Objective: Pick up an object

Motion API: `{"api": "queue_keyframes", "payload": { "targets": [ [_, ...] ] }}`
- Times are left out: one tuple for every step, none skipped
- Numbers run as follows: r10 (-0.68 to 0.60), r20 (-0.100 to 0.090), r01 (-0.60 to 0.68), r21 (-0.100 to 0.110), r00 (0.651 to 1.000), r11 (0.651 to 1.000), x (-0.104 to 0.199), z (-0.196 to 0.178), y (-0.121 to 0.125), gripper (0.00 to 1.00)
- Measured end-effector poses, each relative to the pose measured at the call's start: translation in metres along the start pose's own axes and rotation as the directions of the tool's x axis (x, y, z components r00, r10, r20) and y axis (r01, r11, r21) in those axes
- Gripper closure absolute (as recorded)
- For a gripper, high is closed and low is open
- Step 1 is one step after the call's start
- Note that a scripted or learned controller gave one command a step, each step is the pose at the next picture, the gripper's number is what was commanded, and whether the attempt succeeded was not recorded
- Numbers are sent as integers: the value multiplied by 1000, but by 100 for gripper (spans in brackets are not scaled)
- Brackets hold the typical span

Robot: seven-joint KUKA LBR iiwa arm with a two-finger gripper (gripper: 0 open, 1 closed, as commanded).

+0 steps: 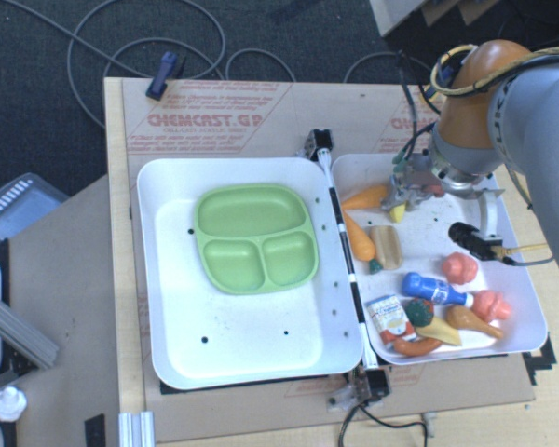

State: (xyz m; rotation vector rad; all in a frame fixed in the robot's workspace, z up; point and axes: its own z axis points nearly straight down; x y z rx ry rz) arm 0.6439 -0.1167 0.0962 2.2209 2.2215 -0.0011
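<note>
My gripper point(402, 196) is low over the far left part of the right bin point(526, 329). A small yellow piece point(396, 214) shows right at its tip, and an orange piece point(364, 197) lies just to its left. I cannot see whether anything is held. Nearer the front lie an orange carrot point(359, 238), a tan block point(386, 245), a blue bottle point(433, 289), a pink lump point(460, 267) and a small carton point(388, 314).
The left bin point(168, 343) holds a green divided plate point(256, 238). More toy food sits in the right bin's front right corner: a pink piece point(492, 305), a brown-orange piece point(470, 320), a yellow wedge point(443, 334) and a red piece point(415, 347). A black clip point(318, 142) sits where the bins meet.
</note>
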Motion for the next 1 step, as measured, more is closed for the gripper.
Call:
{"api": "queue_keyframes", "payload": {
  "targets": [
    [0, -1, 0, 0, 1000, 1000, 61, -89, -44, 100]
  ]
}}
